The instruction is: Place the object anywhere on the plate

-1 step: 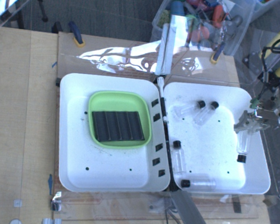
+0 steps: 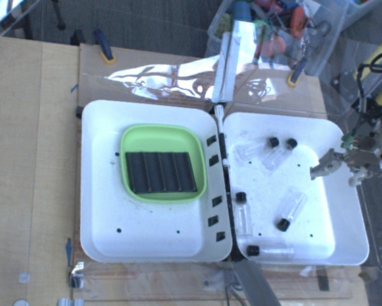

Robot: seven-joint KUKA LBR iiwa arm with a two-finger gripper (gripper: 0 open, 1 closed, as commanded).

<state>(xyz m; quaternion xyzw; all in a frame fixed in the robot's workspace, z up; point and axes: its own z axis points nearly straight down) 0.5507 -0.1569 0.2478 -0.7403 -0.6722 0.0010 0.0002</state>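
Vials [image 2: 289,210]: clear tubes with black caps, scattered in the right bin [image 2: 345,233], well apart from the green plate [image 2: 135,136].
Handling: probably light, stiff, slippery, prone to roll; grip mid-barrel.
Gripper [image 2: 322,168]: above the bin's right side, holding nothing; finger state unclear.

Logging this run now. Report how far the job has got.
Nothing looks done: the green plate in the left bin carries just its dark ridged insert. The gripper sits at the right bin's edge. Five capped vials lie there, none picked or placed yet.
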